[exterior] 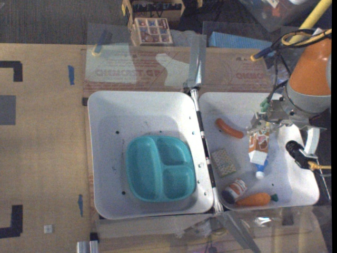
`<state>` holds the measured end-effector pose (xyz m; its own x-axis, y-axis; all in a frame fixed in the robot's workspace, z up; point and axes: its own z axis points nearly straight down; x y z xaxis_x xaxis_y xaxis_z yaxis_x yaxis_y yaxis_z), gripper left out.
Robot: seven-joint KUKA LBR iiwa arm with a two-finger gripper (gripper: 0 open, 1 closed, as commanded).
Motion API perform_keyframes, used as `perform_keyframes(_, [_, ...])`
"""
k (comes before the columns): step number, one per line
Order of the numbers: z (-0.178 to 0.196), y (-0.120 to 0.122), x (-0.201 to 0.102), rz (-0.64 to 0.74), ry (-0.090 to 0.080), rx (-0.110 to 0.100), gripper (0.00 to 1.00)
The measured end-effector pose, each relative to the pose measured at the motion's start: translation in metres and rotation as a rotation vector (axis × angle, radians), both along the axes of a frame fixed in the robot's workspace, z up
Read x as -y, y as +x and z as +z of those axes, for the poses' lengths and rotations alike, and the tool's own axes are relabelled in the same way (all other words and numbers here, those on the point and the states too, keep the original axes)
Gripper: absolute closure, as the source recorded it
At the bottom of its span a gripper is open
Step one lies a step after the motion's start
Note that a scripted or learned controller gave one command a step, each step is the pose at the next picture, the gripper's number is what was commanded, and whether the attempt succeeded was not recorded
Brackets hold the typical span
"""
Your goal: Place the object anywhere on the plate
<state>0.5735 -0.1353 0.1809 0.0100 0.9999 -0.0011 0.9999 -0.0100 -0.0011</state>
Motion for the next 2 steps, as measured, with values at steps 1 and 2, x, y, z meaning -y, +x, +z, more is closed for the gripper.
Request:
perform_keyframes(1, [0.019, -0.015, -0.078, 0.015, 0.002, -0.002, 1.00])
perform_keyframes(2, [0.013, -0.018, -0.139, 0.091, 0.002, -0.002, 1.00])
